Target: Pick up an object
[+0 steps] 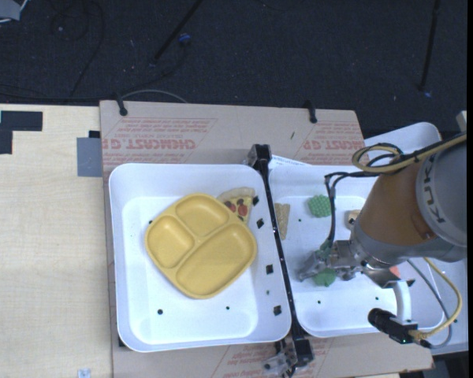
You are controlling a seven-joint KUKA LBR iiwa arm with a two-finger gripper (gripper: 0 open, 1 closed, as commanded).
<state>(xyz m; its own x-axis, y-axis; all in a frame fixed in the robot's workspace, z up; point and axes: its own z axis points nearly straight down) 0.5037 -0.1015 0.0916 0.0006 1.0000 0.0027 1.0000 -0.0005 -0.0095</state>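
Note:
My gripper is low over the middle of the right bin, close to the divider between the bins. A small dark green object lies right under or against it; I cannot see whether it is held. A light green bumpy piece rests further back in the same bin. A thin tan piece leans near the divider. In the left bin sits a yellow divided plate, with a toy pizza slice tucked behind it.
The grey and orange arm covers the right part of the right bin, trailing cables. A black divider clip bar runs between the bins. Brown cardboard lies under the bins, on a light wooden bench.

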